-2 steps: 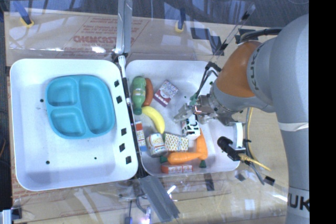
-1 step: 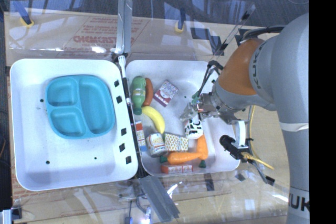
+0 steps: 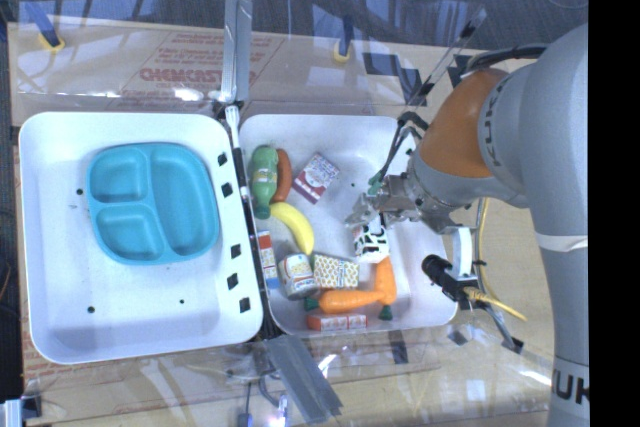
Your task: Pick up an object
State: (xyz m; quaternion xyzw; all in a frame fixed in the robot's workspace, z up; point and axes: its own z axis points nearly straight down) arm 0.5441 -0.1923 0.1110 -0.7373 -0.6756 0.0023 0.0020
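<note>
While your tool [image 3: 368,215] hovers over the cow-patterned carton [image 3: 372,240], grip unreadable, you need to descend squarely.

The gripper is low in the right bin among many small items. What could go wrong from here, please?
1. The gripper sits right by the black-and-white carton, with an orange carrot touching it; closing may catch two things or push one away.
2. The items are crowded toward the right bin's near wall, so a nudge could jam them tighter.
</note>
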